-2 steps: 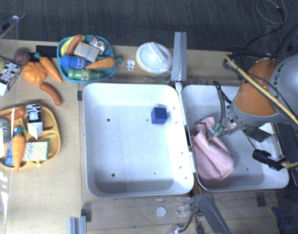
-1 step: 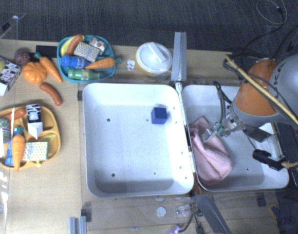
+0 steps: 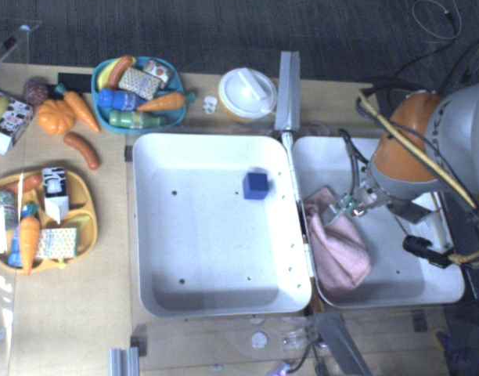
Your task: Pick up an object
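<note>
End effector (image 3: 351,204): lowered into the right bin (image 3: 427,284) – finger state cannot be told
Pink cloth (image 3: 339,245): crumpled at the end effector, against that bin's left wall
Blue cube (image 3: 257,185): seen in the left bin (image 3: 185,288)

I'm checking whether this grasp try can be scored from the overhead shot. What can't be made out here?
- Gripper over the pink cloth: too small and blurred to judge any hold.
- Right bin: far side covered by the arm.
- Toy packets in the yellow tray: labels unreadable.
</note>
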Available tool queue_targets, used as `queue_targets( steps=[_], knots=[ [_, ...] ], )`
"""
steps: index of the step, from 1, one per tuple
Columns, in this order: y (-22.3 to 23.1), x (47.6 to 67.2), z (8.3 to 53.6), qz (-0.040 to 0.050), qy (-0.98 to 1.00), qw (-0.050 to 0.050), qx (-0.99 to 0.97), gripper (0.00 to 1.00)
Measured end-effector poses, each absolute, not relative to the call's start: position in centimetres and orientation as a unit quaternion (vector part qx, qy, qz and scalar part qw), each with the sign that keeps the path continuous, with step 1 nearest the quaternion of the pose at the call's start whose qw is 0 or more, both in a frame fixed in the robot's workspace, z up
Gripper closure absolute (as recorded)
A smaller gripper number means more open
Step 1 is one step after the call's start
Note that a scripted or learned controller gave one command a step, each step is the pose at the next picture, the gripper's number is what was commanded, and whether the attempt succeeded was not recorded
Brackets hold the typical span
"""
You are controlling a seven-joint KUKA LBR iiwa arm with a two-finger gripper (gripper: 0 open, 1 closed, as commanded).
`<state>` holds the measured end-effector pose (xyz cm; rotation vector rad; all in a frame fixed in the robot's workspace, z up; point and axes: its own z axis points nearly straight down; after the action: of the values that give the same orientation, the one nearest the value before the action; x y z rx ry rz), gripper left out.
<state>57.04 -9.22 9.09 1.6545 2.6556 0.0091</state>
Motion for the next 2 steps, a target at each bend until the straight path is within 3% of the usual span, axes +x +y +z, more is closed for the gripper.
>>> queue_targets(
  steps=[1, 2],
  knots=[
    [-9.15, 57.32, 10.31, 0.0051, 0.849, 0.01, 0.528, 1.0],
    [-9.16, 57.32, 10.32, 0.005, 0.849, 0.01, 0.528, 0.0]
  ],
)
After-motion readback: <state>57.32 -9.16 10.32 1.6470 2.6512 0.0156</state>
